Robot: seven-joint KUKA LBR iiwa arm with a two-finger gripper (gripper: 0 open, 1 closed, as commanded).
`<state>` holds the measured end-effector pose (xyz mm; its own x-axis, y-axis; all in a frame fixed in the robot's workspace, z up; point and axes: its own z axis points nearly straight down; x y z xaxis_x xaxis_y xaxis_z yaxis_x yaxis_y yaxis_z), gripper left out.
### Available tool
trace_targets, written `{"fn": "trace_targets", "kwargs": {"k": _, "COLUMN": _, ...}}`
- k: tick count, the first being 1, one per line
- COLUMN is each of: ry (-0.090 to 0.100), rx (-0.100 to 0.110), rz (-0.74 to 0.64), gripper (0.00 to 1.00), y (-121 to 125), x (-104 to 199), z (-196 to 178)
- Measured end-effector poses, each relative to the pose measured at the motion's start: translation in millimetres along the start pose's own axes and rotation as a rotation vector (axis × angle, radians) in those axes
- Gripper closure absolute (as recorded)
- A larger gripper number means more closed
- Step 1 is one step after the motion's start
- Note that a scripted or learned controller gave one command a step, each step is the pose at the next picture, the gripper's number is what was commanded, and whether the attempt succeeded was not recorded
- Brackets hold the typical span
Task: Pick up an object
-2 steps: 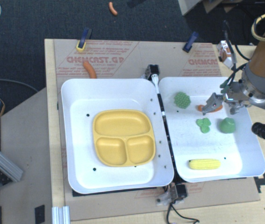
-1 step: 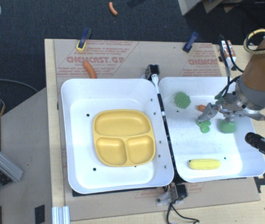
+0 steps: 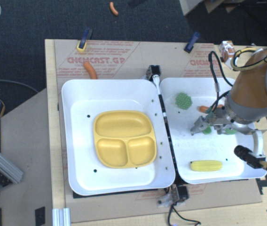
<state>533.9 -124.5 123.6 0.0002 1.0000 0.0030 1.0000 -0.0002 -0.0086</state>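
We note a brown bench board (image 3: 124,55) printed in red with what reads as "CHEMCAST GP"; the same print recurs, partly hidden, near its far right corner. Two white bins sit on it side by side. The left bin (image 3: 77,126) carries a yellow three-compartment plate (image 3: 124,138) at its middle. The right bin (image 3: 190,149) receives the grey arm (image 3: 253,91) from its right edge. The gripper (image 3: 208,125) sits low near the bin's centre — fingers spread apart, nothing seen between them. A yellow corn cob (image 3: 206,165) lies along the near edge of the right bin. A green ball-like piece (image 3: 184,100) rests toward the far left corner — apart from the gripper. A small orange piece (image 3: 204,109) lies just beside the fingers. An orange sausage-shaped item (image 3: 90,70) lies on the board beyond the left bin's far edge.
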Motion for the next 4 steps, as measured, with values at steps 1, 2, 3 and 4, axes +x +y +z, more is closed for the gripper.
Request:
{"fn": "trace_targets", "kwargs": {"k": 1, "ry": -0.001, "rx": -0.003, "rz": 0.001, "gripper": 0.0, "y": -1, "x": 1, "z": 42}}
{"fn": "trace_targets", "kwargs": {"k": 2, "ry": -0.003, "rx": -0.01, "rz": 0.002, "gripper": 1.0, "y": 1, "x": 0, "z": 29}}
{"fn": "trace_targets", "kwargs": {"k": 3, "ry": -0.005, "rx": -0.016, "rz": -0.002, "gripper": 1.0, "y": 4, "x": 4, "z": -35}}
{"fn": "trace_targets", "kwargs": {"k": 4, "ry": -0.005, "rx": -0.015, "rz": -0.001, "gripper": 1.0, "y": -1, "x": 5, "z": -80}}
